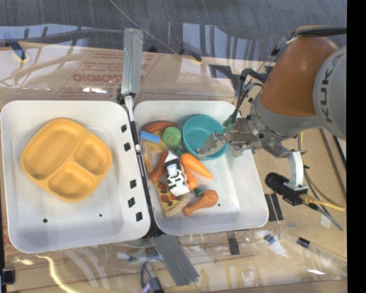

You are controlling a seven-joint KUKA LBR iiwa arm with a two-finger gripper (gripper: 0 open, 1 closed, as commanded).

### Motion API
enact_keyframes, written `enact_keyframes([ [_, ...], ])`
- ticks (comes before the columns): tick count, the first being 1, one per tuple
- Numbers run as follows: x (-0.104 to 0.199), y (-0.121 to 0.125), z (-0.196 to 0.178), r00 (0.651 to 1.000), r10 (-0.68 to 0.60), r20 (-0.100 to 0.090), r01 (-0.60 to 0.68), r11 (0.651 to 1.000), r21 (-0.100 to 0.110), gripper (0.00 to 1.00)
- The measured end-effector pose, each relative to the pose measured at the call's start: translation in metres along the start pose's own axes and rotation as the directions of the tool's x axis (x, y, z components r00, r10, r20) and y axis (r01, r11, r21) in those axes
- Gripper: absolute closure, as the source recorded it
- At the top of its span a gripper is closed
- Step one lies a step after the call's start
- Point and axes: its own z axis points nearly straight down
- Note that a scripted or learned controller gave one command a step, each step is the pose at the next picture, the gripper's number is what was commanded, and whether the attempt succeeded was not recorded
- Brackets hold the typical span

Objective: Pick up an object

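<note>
The right bin (247, 188) holds a heap of toy food. A teal bowl (198, 129) sits at its back, with a green ball (172, 137) and a red-orange piece (160, 127) to its left. An orange carrot (197, 166) lies in front of the bowl. A black-and-white cow figure (176, 177) stands on a pizza slice (169, 202), and an orange-brown piece (202, 202) lies next to them. My gripper (210, 146) hangs over the bowl's near right rim, just above the carrot's thick end. Nothing is visibly held in it.
The left bin (24, 224) carries a yellow divided plate (66, 157). A grey metal bar (132, 63) stands at the divider between the bins. The arm's orange band (293, 78) and cables (293, 191) overhang the right bin's right edge.
</note>
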Motion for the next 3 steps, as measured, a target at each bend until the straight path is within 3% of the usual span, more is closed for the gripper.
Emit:
enact_keyframes([
  [1,0.035,-0.039,0.119,0.973,0.23,0.0,-0.23,0.973,0.006,0.0],
  [2,0.007,0.034,0.176,0.947,0.321,-0.001,-0.321,0.947,-0.003,0.0],
  [3,0.006,0.034,0.165,0.948,0.319,-0.001,-0.319,0.948,-0.002,1.0],
])
